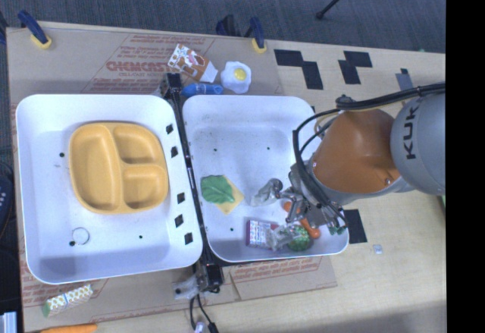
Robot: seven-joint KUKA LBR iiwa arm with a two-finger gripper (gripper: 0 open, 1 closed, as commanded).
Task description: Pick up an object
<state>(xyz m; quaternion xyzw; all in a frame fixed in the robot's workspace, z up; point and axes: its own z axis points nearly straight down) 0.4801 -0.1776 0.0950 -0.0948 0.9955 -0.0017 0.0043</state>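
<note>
Where the claw [297,212] meets clutter (right bin [242,115]), its fingers' state stays unreadable.

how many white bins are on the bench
2. The shallow white bin on the view's left holds a yellow divided plastic tray; the white bin on the right, beside it, holds small items under the arm's gripper.

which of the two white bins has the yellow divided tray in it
The left bin. The yellow divided tray lies in it, while the right bin, where the arm reaches, holds small loose items like a green piece.
</note>
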